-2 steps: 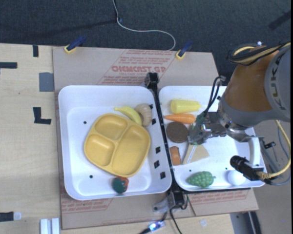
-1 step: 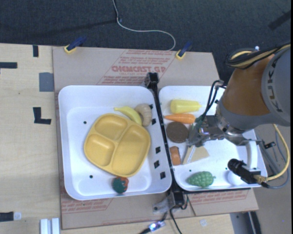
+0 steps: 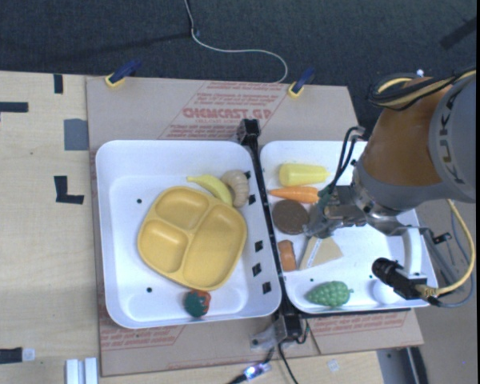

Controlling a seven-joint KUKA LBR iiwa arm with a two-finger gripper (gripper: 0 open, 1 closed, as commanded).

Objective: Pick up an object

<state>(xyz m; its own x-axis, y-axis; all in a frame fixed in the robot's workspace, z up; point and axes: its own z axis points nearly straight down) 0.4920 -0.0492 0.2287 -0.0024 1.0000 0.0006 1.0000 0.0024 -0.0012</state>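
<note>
My gripper (image 3: 324, 222) hangs low in the right bin (image 3: 348, 152), its dark fingers just right of a brown round cookie (image 3: 289, 215) and above a pale cheese wedge (image 3: 323, 252). An orange carrot (image 3: 293, 194) and a yellow corn cob (image 3: 302, 173) lie behind it. A small orange sausage piece (image 3: 286, 255) and green grapes (image 3: 329, 294) lie toward the front. No object shows between the fingers.
The left bin (image 3: 116, 214) holds a yellow divided plate (image 3: 193, 237), a banana (image 3: 211, 186), a beige ginger-like piece (image 3: 238, 186) and a red-green fruit (image 3: 196, 302). A black divider (image 3: 260, 206) separates the bins. The arm's bulky grey and orange wrist (image 3: 408, 154) overhangs the right bin's right half.
</note>
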